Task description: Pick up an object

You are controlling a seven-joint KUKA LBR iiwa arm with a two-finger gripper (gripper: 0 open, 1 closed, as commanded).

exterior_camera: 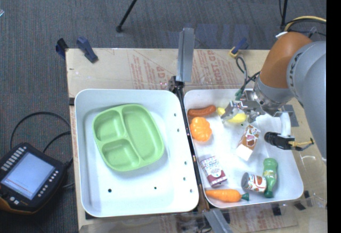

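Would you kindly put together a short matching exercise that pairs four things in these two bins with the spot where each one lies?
Things:
1. green divided plate
2. carrot
3. orange pumpkin
4. green bottle

Places:
A. near front edge of the right bin
B. in the left bin
C. right bin's near right corner, beside a can
D. right bin, against its left wall, below a sausage

Pairs: 1-B, 2-A, 3-D, 4-C
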